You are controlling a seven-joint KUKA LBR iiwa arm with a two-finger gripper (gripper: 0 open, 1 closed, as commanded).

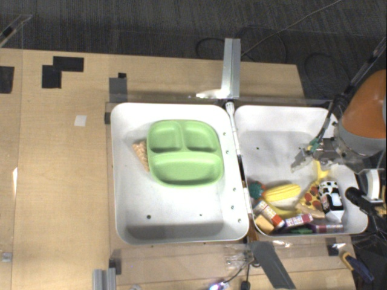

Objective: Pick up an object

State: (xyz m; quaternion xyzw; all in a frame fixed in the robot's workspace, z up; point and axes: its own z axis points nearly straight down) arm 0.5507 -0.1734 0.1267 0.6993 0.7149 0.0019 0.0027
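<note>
Camera view, overhead, slanted. Wooden worktop [54,180] fills the left of the frame, with black markers at upper left. Left bin [175,222] at frame centre holds a green divided plate [184,151], lying flat; a small tan waffle-like piece [141,154] pokes out from under its left edge, touching it.

Right bin [272,138]: upper half bare, all objects heaped in the lower right corner. Left to right in the heap: a small teal item [256,190], a yellow corn cob [282,193] lying on its side, a dark red tube-like item [299,222] along the bottom wall, a pizza-slice toy [312,198], a black-and-white item [330,197]. They touch or overlap; some are too small to identify.

Claw [304,156] sits at the right of the frame above the heap, just up-left of a yellow banana-like piece [320,171]. Whether it is spread or closed I cannot tell; nothing is visibly gripped.

Judgement on handling: these look like hollow plastic play food, so light, rigid, smooth and likely to slip or roll. The corn cob seems the best candidate: it lies on top and is exposed from above. Take it across its narrow middle, square to its long axis. Flat items against the wall look harder to get under.
</note>
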